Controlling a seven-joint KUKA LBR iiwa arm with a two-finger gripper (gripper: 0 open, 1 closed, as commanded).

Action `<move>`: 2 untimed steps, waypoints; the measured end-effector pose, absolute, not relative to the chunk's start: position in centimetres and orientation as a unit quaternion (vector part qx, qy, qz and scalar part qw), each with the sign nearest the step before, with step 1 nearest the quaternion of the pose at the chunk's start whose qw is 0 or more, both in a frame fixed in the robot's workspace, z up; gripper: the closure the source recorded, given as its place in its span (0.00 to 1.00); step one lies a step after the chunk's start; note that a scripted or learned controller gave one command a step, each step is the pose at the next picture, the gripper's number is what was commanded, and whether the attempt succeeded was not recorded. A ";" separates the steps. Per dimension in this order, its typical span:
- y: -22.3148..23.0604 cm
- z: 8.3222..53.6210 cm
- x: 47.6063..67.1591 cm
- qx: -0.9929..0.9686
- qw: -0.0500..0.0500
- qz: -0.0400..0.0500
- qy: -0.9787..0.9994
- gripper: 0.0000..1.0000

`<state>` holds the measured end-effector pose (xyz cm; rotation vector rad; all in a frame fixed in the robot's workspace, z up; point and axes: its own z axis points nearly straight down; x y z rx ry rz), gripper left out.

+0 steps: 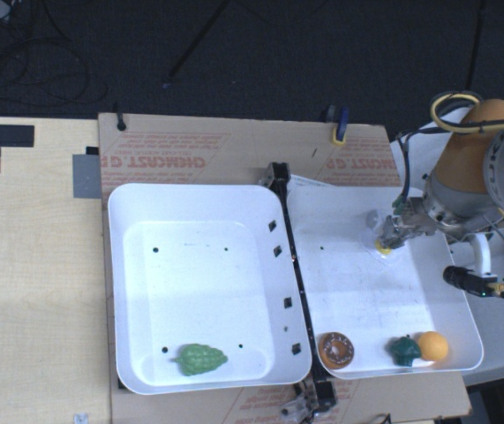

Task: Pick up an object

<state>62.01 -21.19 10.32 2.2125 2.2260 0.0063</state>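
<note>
Reaching in from the right, the gripper hangs low over the far part of the right bin, with a small yellow object at its tip; whether that piece is pinched cannot be told. Other candidates lie well away toward the near wall: an orange ball touching a dark green toy, and a brown doughnut to their left. Beyond the black divider, a light green lump rests in the left bin.
</note>
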 end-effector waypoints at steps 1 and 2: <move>-21.5 23.8 64.7 0.707 0.006 0.003 0.707 1.00; -21.4 22.8 64.4 0.707 0.000 -0.001 0.708 0.00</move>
